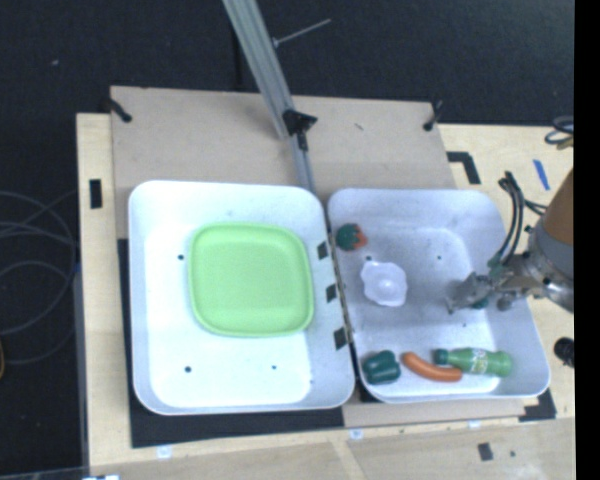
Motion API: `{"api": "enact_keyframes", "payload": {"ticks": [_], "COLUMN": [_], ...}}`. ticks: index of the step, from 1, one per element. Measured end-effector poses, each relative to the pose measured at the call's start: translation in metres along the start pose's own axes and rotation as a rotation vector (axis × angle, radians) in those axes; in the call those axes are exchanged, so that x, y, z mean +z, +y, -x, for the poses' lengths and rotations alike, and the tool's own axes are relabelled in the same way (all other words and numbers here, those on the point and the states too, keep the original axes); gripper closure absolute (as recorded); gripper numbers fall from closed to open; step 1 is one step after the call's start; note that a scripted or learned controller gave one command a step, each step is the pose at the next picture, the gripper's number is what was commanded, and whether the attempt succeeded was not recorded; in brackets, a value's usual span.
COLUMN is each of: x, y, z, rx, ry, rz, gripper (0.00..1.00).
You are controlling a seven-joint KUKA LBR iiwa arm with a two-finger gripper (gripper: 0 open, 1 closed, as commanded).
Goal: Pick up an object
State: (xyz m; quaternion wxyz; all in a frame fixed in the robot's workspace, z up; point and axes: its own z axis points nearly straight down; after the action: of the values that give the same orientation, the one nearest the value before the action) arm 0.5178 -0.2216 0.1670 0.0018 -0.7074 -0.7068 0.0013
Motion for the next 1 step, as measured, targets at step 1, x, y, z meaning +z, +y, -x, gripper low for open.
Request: {"api": "enact_keyframes", "payload": {"ticks": [1], "x": [0.0610], "y": [0.0041], "z": [0.0003], "rx": [0.000], "ry": [0.000], "rz": [0.000], "gripper": [0.00]}}
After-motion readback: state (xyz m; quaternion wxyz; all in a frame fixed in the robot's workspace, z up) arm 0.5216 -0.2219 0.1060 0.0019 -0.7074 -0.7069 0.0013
